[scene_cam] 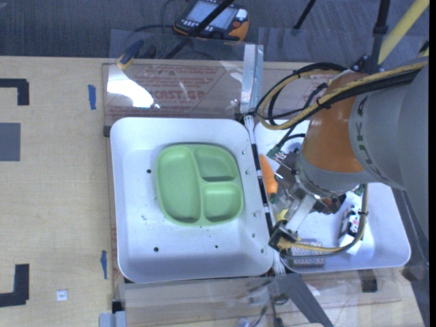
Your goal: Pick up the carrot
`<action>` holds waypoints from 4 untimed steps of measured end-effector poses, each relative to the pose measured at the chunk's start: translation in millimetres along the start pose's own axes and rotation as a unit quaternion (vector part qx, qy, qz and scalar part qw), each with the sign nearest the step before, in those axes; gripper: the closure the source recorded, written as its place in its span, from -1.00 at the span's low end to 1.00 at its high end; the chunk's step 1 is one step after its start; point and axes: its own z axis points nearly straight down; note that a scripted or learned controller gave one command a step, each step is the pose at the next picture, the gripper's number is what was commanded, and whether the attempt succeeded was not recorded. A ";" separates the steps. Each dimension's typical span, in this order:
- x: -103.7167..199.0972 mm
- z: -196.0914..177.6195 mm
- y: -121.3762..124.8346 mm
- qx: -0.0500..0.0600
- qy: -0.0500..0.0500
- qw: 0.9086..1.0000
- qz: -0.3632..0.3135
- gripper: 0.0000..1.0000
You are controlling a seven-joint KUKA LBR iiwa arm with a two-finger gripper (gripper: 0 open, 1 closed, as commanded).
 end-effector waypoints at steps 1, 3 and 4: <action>0.8 -58.0 93.0 -0.003 0.001 0.996 -0.086 1.00; 68.3 -82.8 77.4 -0.002 0.001 0.991 0.132 1.00; 83.3 -160.1 127.4 -0.002 0.001 0.984 0.180 1.00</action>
